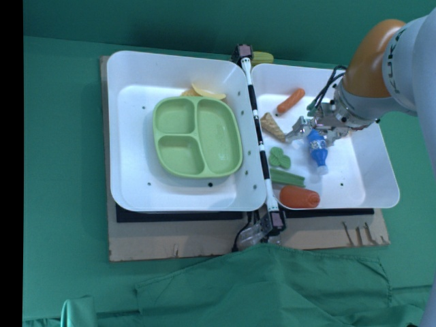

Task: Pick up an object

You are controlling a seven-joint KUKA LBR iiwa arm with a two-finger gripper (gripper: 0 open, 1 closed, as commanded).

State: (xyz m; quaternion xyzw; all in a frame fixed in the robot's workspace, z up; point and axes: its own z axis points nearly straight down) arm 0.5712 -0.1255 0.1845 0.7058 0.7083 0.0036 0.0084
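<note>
Green cloth over bench [61,148]. Left white bin [136,182] holds light green three-compartment plastic tray [197,136]. Right white bin [371,176]: my gripper [308,133] low over it, fingers spread, small blue-and-white plastic bottle [317,150] just beneath, not gripped.

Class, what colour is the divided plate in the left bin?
Light green; the divided plate shows plainly in the overhead camera view.

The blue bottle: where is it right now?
The blue bottle lies in the right bin, near its middle, just below the hand, with the green pieces to its left.
</note>
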